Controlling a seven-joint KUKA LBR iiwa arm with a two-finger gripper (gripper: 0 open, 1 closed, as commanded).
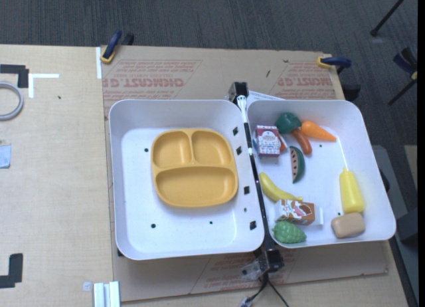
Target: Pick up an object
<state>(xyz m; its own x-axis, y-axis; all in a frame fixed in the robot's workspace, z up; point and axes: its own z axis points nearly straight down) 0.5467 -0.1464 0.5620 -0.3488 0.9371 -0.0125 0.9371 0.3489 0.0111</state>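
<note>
**Clerk:** Right bin, near to far. Green leafy toy at the near wall, touching a small printed carton. Tan bread roll in the near right corner, a yellow bottle-shaped toy just beyond it. Banana by the divider.

**Checker:** Further back?

**Clerk:** Watermelon slice, red-and-white carton, carrot, a dark green vegetable. Left bin: one yellow divided plate.

**Checker:** The arm's hand, released or clenched?

**Clerk:** Cannot tell; nothing to judge it by.

**Checker:** Best candidate?

**Clerk:** Probably the yellow bottle-shaped toy: well apart from its neighbours, so the fingers could straddle its narrow width. The near cluster risks a crowded grasp.
</note>
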